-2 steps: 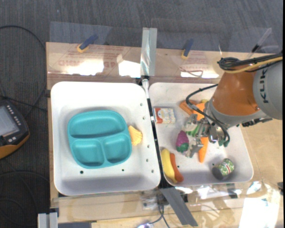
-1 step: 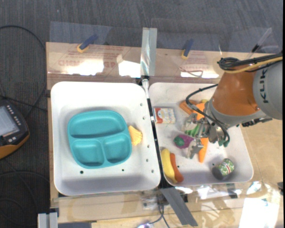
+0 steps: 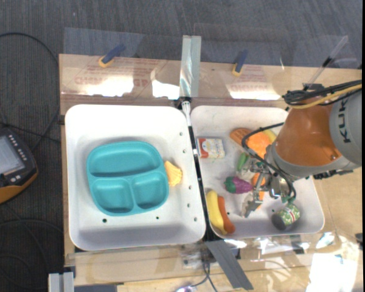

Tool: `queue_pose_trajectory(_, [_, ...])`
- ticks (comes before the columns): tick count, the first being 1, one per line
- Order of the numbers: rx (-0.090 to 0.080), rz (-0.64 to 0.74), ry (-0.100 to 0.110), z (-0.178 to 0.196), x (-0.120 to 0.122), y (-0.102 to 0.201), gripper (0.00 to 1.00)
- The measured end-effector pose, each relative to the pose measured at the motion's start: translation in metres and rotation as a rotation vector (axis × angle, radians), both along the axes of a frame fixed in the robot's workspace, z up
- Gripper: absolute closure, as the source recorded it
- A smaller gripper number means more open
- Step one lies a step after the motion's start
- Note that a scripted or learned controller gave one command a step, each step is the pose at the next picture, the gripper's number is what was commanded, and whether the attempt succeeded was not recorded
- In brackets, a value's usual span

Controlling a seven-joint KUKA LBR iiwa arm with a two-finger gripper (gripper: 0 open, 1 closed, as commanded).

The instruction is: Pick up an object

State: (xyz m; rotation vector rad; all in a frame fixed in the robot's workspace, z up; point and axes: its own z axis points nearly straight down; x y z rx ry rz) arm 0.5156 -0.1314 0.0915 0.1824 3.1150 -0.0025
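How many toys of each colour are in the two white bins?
Teal: 1, the tray
Yellow: 2, one beside the tray, the banana
Orange: 1
Purple: 1
White: 1, the small box
Green-and-grey: 1
Total: 7

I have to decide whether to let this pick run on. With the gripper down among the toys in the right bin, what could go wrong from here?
The gripper sits low in the crowded right bin, so three risks stand out:
1. The purple toy lies right beside it and could get knocked away instead of picked.
2. The green ball is close on the other side and may roll if bumped.
3. The wrist hides the orange toy and the clutter under it, so a bad grasp there could go unseen.
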Motion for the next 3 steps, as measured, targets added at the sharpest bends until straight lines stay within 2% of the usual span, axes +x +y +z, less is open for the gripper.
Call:
queue_pose_trajectory(1, [-0.002, 0.001, 0.001, 0.01, 0.0008, 0.0003, 1.0])
queue_pose_trajectory(2, [-0.002, 0.001, 0.001, 0.01, 0.0007, 0.0003, 0.0])
queue_pose_trajectory(3, [-0.004, 0.002, 0.0, 0.019, 0.0014, 0.0005, 1.0])
